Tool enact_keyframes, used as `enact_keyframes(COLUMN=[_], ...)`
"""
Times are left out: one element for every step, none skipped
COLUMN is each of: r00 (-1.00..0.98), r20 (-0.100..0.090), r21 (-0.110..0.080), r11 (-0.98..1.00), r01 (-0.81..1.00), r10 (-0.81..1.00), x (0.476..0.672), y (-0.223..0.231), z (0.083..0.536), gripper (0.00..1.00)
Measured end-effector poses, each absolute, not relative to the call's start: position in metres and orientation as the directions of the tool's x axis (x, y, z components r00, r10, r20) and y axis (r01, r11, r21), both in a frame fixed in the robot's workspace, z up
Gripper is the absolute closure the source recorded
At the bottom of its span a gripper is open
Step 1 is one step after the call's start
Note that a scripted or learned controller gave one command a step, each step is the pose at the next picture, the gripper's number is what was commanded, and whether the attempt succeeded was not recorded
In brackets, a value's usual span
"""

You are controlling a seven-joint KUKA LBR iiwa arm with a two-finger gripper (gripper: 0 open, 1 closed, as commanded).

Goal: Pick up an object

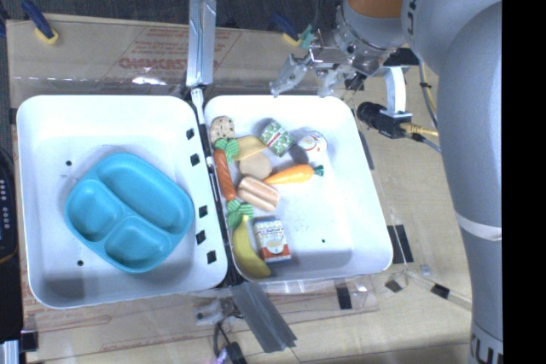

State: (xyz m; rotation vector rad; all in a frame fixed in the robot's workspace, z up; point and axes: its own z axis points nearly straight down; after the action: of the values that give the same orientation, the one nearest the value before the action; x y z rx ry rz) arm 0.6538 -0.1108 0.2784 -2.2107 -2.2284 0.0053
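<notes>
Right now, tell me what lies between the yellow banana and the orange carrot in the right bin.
In the camera view, the tan hot dog bun lies between the yellow banana and the orange carrot.

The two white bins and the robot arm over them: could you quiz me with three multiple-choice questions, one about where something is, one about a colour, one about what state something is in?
1. Where does the divided tray lie?
A. in the left bin
B. in the right bin
C. on the bench outside the bins

2. What colour is that tray?
A. red
B. blue
C. yellow

3. Where is the gripper right now?
A. down among the toy food
B. pressed onto the tray
C. above the right bin's far edge, with nothing between its fingers

Answers:
1. A: the tray rests in the left bin, apart from the food.
2. B: it is light blue all over.
3. C: the gripper hangs over the right bin at its far rim, while the carrot, banana and other toy food lie untouched below.
</notes>
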Motion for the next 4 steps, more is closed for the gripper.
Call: enact_keyframes(r00=[0.053,0.073,0.098,-0.031], r20=[0.000,0.001,0.008,0.025], r21=[-0.011,-0.001,0.013,0.021], r11=[-0.053,-0.073,-0.098,0.030], r01=[0.999,0.997,0.995,0.999], r10=[0.999,0.997,0.995,0.999], x=[0.630,0.573,0.596,0.587], y=[-0.061,-0.093,-0.149,-0.181], z=[0.188,0.107,0.100,0.104], gripper=[0.00,0.00,0.00,0.00])
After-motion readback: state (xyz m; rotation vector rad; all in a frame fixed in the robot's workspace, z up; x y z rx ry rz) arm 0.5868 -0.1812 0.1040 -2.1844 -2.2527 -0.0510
